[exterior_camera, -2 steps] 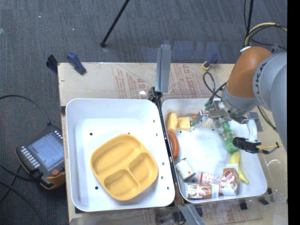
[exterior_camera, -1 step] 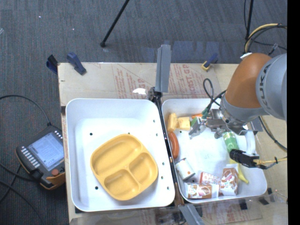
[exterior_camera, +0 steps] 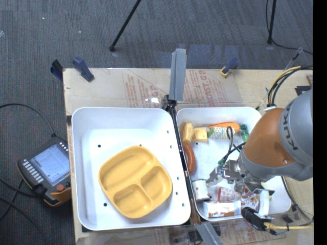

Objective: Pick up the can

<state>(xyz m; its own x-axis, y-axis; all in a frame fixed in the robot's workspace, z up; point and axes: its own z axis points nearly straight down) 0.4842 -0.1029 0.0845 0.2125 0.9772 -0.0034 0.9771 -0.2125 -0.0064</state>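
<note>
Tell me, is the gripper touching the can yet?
Cannot tell. In the camera view the gripper sits right beside the can in the right bin, but the slanted angle shows neither contact nor a gap plainly.

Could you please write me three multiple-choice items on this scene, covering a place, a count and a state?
1. Where does the yellow plate lie?
A. left bin
B. right bin
C. floor

2. How many compartments does the plate have?
A. two
B. three
C. five

3. Where is the can?
A. on the plate
B. on the right bin's floor
C. outside the bins

Answers: 1 A, the plate rests in the left bin. 2 B, two ridges split it into three. 3 B, the can lies near the divider, left of the claw.
</note>
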